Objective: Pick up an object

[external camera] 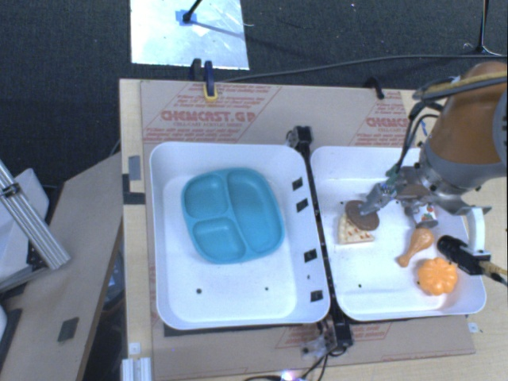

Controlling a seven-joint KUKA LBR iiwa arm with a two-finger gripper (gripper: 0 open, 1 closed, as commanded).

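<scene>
Orange pumpkin (437,276), drumstick (417,247), sandwich wedge (354,232) in R bin (397,314); gripper (370,209) by wedge, grip unclear; blue plate (232,215) in L bin (230,312).

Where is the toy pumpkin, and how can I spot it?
Find the white bin on the view's right, the one without the blue divided plate. In its front right corner, just below the tan toy drumstick, sits the toy pumpkin. It is the only round, bright orange thing there.

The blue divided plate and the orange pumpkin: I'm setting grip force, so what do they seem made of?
The blue divided plate looks like moulded plastic, satin: even colour, soft rounded ridges. The orange pumpkin is probably a plastic or rubber toy: uniform orange, smooth lobes; hardness unclear.
</scene>
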